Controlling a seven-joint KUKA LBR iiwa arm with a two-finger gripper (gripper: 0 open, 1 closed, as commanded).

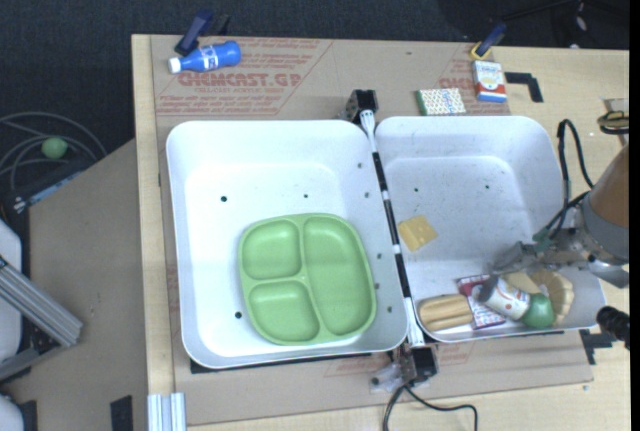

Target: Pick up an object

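One bench (pixel 300 79) label reads "CHEMCAST GP".

objects (pixel 495 301): small mixed pile | lying jumbled | right bin, near corner

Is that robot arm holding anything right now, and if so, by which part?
It cannot be told. The gripper is down among the clutter in the right bin, but no item shows clearly between its fingers.
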